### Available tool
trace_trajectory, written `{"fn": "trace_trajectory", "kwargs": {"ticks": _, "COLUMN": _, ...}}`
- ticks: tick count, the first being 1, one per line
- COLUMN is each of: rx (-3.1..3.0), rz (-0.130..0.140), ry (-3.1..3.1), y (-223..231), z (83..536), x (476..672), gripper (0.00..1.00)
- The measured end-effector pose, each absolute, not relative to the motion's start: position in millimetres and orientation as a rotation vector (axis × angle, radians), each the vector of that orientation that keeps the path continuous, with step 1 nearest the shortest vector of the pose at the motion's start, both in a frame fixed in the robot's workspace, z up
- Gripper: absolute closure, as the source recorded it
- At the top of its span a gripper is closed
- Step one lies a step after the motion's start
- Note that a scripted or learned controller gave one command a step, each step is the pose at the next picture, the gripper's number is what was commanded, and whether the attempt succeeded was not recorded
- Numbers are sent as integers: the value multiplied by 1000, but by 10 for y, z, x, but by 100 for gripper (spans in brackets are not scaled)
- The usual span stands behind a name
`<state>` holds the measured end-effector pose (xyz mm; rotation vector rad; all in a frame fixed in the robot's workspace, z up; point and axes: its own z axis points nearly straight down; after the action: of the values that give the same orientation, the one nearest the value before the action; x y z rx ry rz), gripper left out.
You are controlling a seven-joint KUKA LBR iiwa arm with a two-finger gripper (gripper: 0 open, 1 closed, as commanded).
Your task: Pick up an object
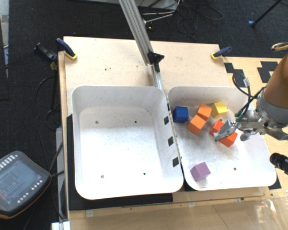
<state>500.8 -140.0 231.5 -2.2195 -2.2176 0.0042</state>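
The right bin (259, 174) holds several small blocks. A blue cube (180, 114) lies near the divider, with two orange cubes (197, 124) beside it and a yellow cube (220, 109) behind them. Two red blocks (229, 139) sit close together right of the orange ones. A purple cube (200, 171) lies alone near the front. My gripper (225, 131) reaches in from the right and sits low over the red blocks, partly covering them. Whether a block is between its tips is hidden.
The left bin (86, 128) stands beside the right one, split from it by a shared rim with black marks. A slanted metal pole (136, 25) rises from the back. Clamps sit at the board's far corners. A pendant (14, 183) lies at the lower left.
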Motion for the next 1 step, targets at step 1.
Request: {"fn": "trace_trajectory", "kwargs": {"ticks": 1, "rx": -2219, "rz": 5, "ry": -2217, "y": -1393, "z": 1691, "x": 5062, "gripper": 0}}
